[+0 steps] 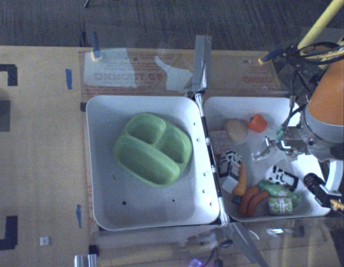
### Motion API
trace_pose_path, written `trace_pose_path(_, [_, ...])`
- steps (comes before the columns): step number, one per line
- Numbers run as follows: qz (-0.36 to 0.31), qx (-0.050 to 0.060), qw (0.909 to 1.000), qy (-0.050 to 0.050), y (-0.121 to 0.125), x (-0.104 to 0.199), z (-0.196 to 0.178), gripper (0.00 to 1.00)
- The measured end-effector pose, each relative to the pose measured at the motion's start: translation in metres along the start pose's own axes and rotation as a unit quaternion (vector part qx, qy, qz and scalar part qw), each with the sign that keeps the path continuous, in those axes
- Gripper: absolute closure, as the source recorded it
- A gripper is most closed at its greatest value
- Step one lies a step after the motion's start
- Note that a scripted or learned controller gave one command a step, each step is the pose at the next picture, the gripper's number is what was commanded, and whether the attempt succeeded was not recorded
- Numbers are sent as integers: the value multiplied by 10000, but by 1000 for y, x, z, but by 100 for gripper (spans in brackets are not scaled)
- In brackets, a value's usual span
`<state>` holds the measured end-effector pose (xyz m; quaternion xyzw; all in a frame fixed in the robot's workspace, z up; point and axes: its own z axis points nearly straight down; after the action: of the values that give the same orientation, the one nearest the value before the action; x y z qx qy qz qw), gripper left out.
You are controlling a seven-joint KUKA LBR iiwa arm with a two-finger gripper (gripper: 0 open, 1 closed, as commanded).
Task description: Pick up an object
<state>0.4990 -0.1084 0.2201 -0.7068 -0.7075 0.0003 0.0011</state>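
Grey arm (322,128), orange band (330,96), black cables, metal fingers (266,149)

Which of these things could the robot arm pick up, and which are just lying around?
For the job:
- two-finger metal gripper
- small orange block
- round beige lump
- green can lying down
- carrot-shaped orange toy

Just lying about:
- green divided plastic tray in left white bin
- blue tape strip

Dim, bluish light covers the scene, and the picture is soft and grainy throughout. The left bin (105,204) is the brightest surface, evenly lit with faint shading along its walls. Above that bin, pale glare washes over a clear sheet (127,71). Below it, the counter (38,166) edge blurs into smeared reflections.
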Motion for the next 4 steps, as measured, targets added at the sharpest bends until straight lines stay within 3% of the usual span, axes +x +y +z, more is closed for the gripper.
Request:
trace_pose_path(1, [0, 0, 10000, 0, 0, 0, 0, 0])
trace_pose_path(2, [-128, -191, 9997, -68, -7, -15, 108, 0])
trace_pose_path(3, [-410, -244, 9988, -97, 33, -19, 114, 0])
trace_pose_path(4, [-386, -360, 9985, -168, 39, -24, 98, 100])
